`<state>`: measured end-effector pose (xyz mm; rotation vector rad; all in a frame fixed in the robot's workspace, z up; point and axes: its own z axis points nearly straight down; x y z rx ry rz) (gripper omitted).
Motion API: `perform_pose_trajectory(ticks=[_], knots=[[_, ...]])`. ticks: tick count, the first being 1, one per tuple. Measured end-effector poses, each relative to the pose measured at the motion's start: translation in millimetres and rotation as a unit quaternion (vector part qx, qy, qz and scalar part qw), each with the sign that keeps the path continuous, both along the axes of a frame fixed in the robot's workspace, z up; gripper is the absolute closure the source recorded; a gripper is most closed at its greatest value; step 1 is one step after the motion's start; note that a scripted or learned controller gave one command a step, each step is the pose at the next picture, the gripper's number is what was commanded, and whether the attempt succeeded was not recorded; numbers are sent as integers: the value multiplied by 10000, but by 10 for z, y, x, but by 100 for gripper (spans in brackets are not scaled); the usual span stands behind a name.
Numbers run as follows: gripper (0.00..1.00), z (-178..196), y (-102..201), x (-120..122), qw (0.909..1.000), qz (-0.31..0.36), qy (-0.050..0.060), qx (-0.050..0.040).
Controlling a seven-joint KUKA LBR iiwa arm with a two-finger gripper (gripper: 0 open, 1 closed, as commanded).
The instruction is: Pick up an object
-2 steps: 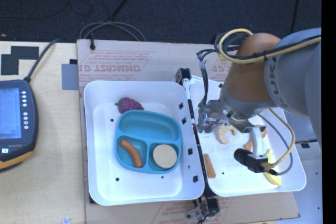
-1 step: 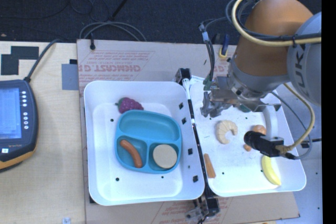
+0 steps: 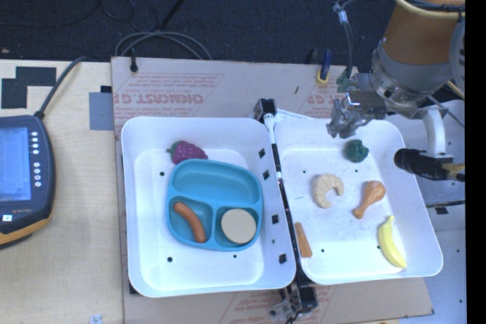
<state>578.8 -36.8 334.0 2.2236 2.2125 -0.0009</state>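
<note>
My gripper (image 3: 343, 127) hangs over the far edge of the right bin (image 3: 416, 186), just left of and above a dark green lump (image 3: 355, 151). Nothing shows between its fingers. Lower in that bin lie a pale croissant (image 3: 328, 189), an orange drumstick (image 3: 369, 198), a yellow banana (image 3: 392, 242) and a thin orange stick (image 3: 303, 239) by the left wall.
The left bin (image 3: 144, 186) holds a blue divided plate (image 3: 214, 180) with a sausage (image 3: 189, 221) and a round bun (image 3: 238, 225), and purple grapes (image 3: 185, 152) behind it. A teach pendant (image 3: 23, 174) lies at far left. Cables run behind the bench.
</note>
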Motion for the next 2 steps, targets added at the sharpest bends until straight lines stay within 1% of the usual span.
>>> perform_pose_trajectory(ticks=[1,2], knots=[[100,4,704,-381,10000,52,40,27],[100,123,576,-690,10000,13,36,21]])
